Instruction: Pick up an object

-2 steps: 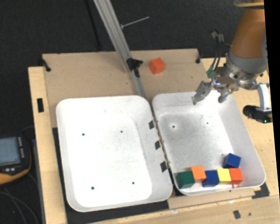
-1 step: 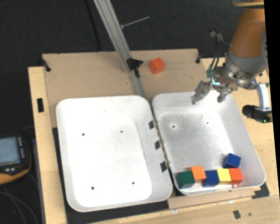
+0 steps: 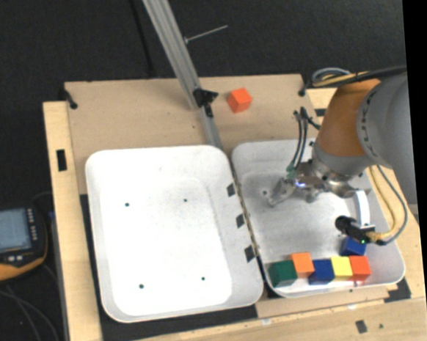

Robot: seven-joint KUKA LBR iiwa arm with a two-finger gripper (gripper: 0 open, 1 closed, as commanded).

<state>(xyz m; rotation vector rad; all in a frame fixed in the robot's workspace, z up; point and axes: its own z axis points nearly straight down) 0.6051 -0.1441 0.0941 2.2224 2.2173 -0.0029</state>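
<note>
Right bin: open middle, crowded front edge
Blocks [image 3: 320,268] line the right bin's [image 3: 253,163] near wall; the floor above them looks passable, seemingly bare.

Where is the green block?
The green block sits in the right bin, at its near edge, leftmost in a row beside an orange block.
</note>
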